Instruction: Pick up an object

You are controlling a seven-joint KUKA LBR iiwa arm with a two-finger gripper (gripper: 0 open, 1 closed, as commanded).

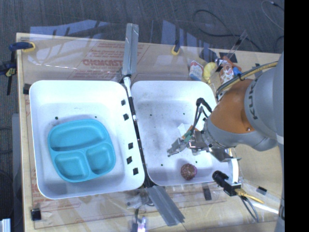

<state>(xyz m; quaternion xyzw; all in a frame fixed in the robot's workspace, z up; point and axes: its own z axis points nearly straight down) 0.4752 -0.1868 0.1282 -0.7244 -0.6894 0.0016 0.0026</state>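
A small round maroon object (188, 171) lies near the front wall of the right bin (159, 93). My gripper (175, 148) reaches in from the right and hangs low over the bin floor, a little up and to the left of the maroon object and apart from it. A pale, crumpled scrap (184, 130) lies just behind the gripper, partly hidden by the wrist. I see nothing held in the gripper.
A blue divided plate (81, 149) rests in the left bin (43, 93). A ridge with black clips (131, 129) separates the two bins. Several packets and a yellow item (212, 70) lie on the bench behind the right bin. The grey arm (241, 117) covers the bin's right side.
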